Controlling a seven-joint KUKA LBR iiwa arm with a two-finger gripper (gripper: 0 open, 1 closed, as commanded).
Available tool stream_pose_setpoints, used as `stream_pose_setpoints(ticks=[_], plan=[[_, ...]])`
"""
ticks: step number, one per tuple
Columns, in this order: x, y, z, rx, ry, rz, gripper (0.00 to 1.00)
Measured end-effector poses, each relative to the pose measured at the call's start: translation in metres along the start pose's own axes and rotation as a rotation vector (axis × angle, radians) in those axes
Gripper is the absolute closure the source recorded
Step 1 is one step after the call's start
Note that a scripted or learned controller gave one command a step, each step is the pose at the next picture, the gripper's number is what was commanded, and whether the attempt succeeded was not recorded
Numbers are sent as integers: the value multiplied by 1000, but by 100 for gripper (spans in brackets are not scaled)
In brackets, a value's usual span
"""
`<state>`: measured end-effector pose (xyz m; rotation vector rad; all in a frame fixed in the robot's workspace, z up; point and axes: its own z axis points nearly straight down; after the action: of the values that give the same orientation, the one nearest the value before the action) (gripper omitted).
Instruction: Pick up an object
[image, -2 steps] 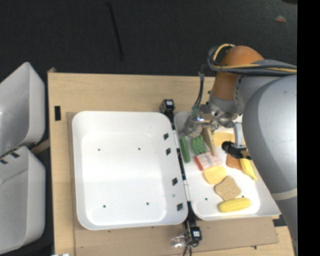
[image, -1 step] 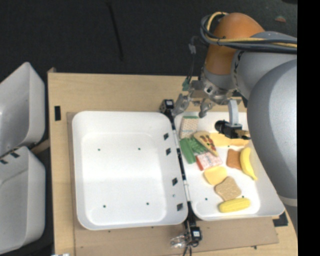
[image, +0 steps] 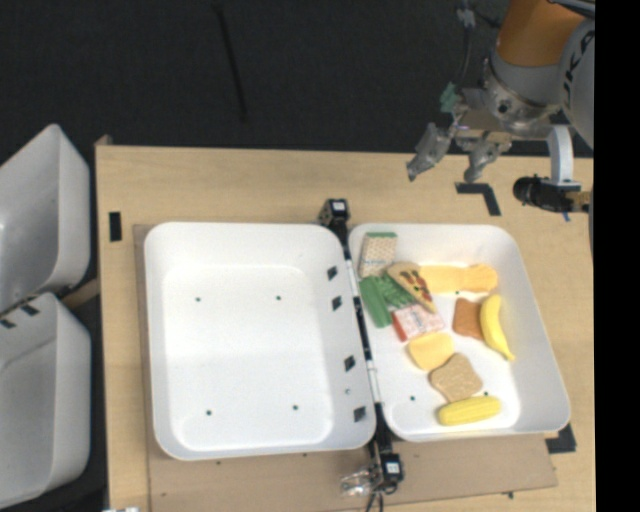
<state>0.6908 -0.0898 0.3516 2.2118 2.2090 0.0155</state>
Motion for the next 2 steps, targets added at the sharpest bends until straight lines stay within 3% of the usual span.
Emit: stream_pose_setpoints(ticks=[1,2], plan=[[1,0,-1,11,-3,-7,100],[-6,0,-68,10,2,-8,100]])
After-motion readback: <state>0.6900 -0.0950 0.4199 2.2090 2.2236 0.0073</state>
